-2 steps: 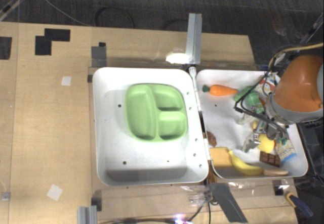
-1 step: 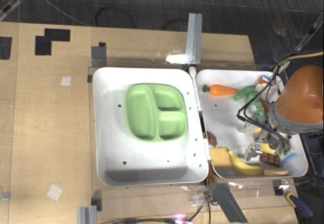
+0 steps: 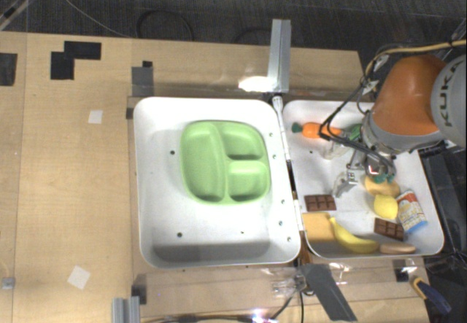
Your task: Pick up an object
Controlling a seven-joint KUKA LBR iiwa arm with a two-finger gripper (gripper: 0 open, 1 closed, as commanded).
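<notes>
Camera view looks down on the desk (image 3: pixel 66 190), with two white bins side by side on it. The left bin (image 3: pixel 157 168) carries a green divided tray (image 3: pixel 222 161), broad and stiff, probably light plastic but too wide for a two-finger pinch except at its rim. The right bin (image 3: pixel 321 114) holds the small items, crowded toward its near wall: a banana (image 3: pixel 354 240) lying across a yellow block (image 3: pixel 316 225), a lemon (image 3: pixel 385 205), two chocolate pieces (image 3: pixel 319 203) and (image 3: pixel 387 228), a small bottle (image 3: pixel 410 213), and a carrot (image 3: pixel 312 130) at the far side. These look like light toy foods, hard and a little slick; the rounded lemon would likely roll out of a poor pinch, so its middle is the safest hold, while the banana is best taken across its narrow body.

The claw (image 3: pixel 349 181) hangs low in the middle of the right bin, just left of the lemon; whether its fingers are apart or together I cannot tell, and nothing is visibly between them. Open floor lies left of the claw, toward the divider wall; the near corner is tight, with items touching.
</notes>
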